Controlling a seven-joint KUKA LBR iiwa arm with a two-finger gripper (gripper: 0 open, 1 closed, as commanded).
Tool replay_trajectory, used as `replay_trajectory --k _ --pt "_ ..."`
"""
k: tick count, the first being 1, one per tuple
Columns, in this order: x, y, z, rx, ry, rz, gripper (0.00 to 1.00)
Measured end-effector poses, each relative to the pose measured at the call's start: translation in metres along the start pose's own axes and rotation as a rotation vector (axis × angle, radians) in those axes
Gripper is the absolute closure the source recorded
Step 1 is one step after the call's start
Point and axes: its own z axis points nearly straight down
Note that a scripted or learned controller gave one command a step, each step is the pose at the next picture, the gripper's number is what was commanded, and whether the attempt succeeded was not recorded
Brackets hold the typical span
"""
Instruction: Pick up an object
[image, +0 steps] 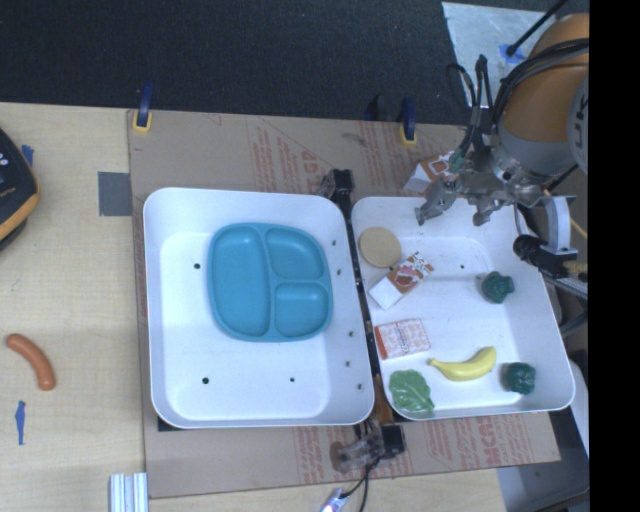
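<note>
My gripper (458, 207) hangs over the far edge of the right bin (545, 330), its two fingers spread apart with nothing between them. Below it in that bin lie a round tan disc (379, 246), a small red and white packet (411, 270), a white block (384, 292), a red-printed card (402, 337), a yellow banana (464, 366), a light green leafy piece (410, 391) and two dark green lumps (497, 287) (518, 377). The disc and packet are nearest to the gripper, to its lower left.
The left bin (175, 310) holds a blue divided plate (270, 281). A sausage (32, 360) lies on the bench far left, and a yellow-black device (14, 195) sits at the left edge. Clamps (143, 110) pin the cardboard at the back.
</note>
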Motion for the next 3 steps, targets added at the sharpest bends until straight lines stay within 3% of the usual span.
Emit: replay_trajectory --k 1,2,3 --pt "0.020 0.013 0.072 0.002 -0.001 -0.001 0.00" --pt "0.019 0.015 0.114 -0.005 -0.001 0.000 0.00" --pt "0.003 -0.015 0.117 -0.015 -0.002 0.000 0.00"
